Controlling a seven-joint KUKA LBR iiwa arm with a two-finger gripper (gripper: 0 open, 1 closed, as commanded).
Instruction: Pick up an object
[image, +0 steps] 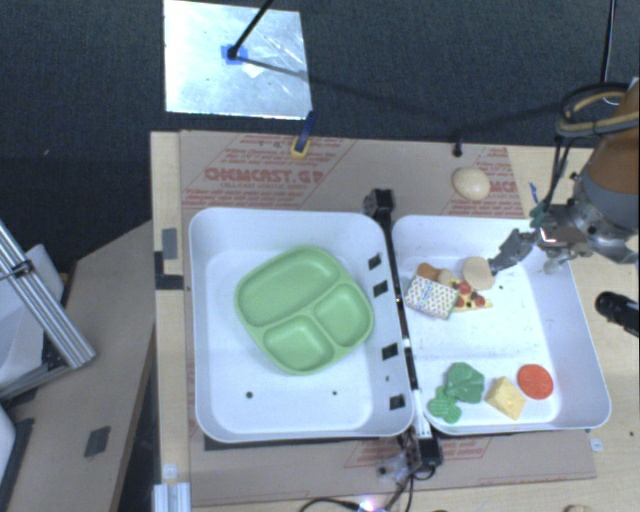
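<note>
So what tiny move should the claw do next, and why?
Probably ease a little down and left. The claw hangs beside the round tan piece at the top of the right bin, near the toy pile, with nothing seen between its fingers, so that piece looks like the closest thing to grab.

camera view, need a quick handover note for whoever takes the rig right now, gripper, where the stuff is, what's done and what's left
Gripper: low over the upper part of the right bin, beside the beige round piece; nothing seen between its fingers.
Right bin: patterned block and pizza slice next to that piece; near the front edge, green piece, yellow wedge, red disc.
Left bin: green divided plate.
An egg-like ball lies on the bench behind the bins.
Done: nothing lifted.
Left: grasp one object and raise it.
</note>
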